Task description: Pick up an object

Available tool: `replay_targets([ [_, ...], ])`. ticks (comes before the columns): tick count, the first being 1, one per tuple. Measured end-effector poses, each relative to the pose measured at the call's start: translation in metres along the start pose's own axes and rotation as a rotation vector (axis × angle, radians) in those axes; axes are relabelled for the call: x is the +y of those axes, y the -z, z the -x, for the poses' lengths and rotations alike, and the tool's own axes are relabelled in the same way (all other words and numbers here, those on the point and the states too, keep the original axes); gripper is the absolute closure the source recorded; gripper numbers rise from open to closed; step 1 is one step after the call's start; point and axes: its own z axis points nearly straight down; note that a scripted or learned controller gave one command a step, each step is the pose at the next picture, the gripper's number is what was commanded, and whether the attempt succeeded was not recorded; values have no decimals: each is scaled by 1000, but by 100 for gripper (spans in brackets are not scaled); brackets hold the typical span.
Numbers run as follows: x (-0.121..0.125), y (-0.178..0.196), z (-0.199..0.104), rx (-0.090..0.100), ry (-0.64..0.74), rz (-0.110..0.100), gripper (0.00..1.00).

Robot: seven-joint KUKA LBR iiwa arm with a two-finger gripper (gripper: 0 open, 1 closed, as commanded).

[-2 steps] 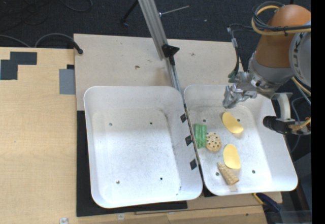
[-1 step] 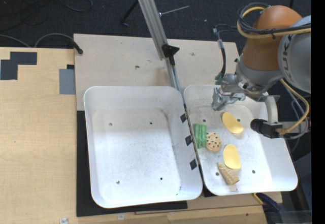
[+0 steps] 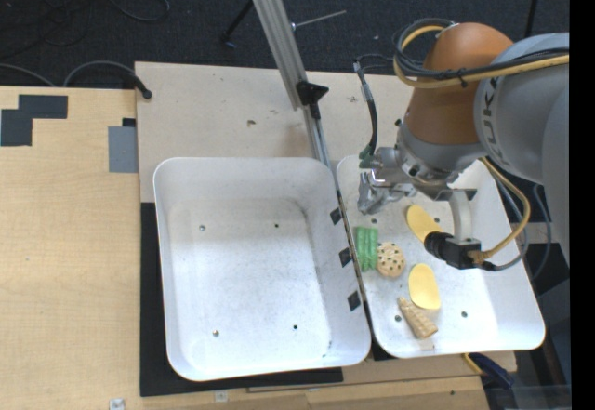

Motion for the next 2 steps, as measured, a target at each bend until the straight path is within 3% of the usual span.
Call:
replay_targets([
  [2,-20,2,-100,-1,1,2,100],
])
